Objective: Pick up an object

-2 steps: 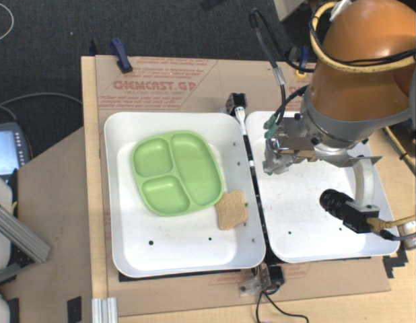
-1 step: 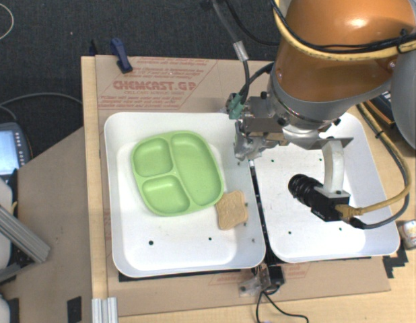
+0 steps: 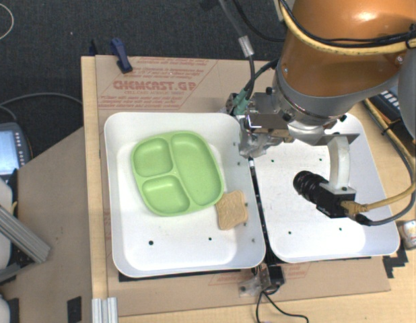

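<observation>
Reaching in from three o'clock, the arm (image 3: 342,39) hung over the seam between the two bins. The gripper (image 3: 254,143) sat at that seam; whether anything was grasped could not be told. In the left bin (image 3: 120,200) lay a green divided plate (image 3: 177,173), with a tan sponge-like piece (image 3: 231,210) touching its five o'clock edge.
</observation>
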You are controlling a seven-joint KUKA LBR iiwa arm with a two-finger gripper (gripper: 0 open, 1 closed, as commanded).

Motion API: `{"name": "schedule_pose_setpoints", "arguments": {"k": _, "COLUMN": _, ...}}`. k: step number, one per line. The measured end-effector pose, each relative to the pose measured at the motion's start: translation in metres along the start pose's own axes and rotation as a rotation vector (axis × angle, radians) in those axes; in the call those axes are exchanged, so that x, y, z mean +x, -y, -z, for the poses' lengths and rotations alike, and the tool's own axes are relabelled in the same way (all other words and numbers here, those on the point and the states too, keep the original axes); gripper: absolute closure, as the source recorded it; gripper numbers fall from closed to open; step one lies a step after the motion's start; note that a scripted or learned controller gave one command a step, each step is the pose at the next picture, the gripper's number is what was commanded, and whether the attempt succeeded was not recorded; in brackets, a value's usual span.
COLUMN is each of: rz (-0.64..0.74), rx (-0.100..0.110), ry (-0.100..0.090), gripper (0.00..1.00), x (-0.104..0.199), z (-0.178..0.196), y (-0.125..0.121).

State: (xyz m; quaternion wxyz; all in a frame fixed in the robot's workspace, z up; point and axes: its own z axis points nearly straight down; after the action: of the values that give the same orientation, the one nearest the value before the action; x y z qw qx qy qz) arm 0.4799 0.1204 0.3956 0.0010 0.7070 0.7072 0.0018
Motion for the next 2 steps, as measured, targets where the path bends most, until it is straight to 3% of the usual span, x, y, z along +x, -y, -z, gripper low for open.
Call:
{"name": "schedule_pose_setpoints", "arguments": {"k": 1, "rz": 0.0, "rx": -0.002, "ry": 0.0, "gripper": 1.0, "x": 0.0, "z": 0.01, "y": -0.001}}
{"name": "schedule_pose_setpoints", "arguments": {"k": 2, "rz": -0.007, "rx": 0.006, "ry": 0.002, "gripper": 1.0, "x": -0.067, "z": 0.007, "y": 0.001}}
